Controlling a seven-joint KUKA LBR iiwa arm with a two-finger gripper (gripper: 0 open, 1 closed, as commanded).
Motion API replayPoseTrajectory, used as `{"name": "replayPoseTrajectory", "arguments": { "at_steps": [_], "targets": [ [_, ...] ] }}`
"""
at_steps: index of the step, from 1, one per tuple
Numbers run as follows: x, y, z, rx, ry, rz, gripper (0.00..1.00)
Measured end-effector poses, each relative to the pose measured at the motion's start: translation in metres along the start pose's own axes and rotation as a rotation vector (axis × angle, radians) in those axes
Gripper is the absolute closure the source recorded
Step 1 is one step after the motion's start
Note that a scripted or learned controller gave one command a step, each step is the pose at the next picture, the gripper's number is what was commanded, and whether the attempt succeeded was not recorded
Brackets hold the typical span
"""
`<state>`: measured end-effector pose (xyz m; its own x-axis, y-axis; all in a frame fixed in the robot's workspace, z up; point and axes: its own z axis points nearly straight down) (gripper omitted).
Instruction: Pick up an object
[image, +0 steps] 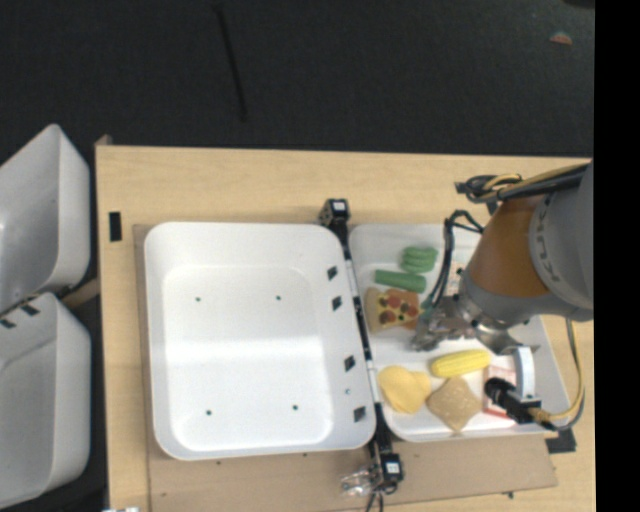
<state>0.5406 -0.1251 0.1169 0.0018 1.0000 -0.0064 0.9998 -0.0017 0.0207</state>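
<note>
Your gripper (432, 335) hangs low in the right bin (400, 425), beside the pizza slice (393, 307); open or closed, I cannot tell. Center over one item, e.g. the corn (461, 362) near the front edge, before descending.

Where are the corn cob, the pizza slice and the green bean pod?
corn cob (461, 362): camera view, middle of the yellow cob.
pizza slice (393, 307): camera view, centre of the topping.
green bean pod (401, 278): camera view, middle of the pod.

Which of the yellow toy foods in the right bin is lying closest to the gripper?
The corn cob, just below the gripper. The rounder pale yellow piece lies farther off, by the divider.
</note>
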Motion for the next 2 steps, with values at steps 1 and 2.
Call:
{"name": "replayPoseTrajectory", "arguments": {
  "at_steps": [1, 2],
  "targets": [
    [0.000, 0.000, 0.001, 0.001, 0.000, 0.002, 0.00],
    [-0.075, 0.040, 0.013, 0.011, 0.004, -0.002, 0.00]
  ]
}}
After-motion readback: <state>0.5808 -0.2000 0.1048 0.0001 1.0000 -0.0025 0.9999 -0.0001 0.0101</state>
